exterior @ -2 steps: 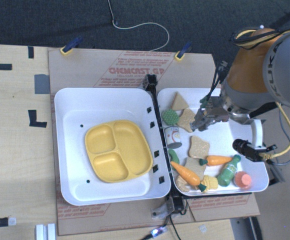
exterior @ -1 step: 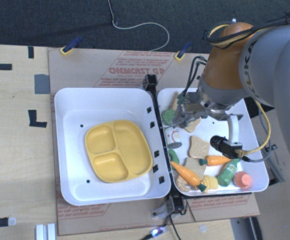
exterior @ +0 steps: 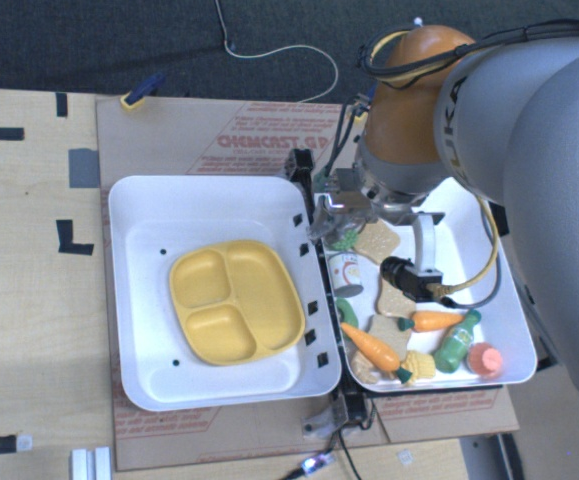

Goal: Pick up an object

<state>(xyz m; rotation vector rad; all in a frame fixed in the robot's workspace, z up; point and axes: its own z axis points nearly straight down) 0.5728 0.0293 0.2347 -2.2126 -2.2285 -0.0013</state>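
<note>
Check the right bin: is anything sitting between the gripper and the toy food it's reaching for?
Nothing visible blocks it. The gripper is already low at the right bin's upper left corner, among the toy food. Two carrots and a green bottle lie nearer the camera, apart from it. The arm hides what's directly under the wrist.

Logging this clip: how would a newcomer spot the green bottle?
Find the right bin, under the arm. In its near right corner the green bottle lies tilted, between an orange carrot and a pink piece. It is the sole all-green item there.
</note>
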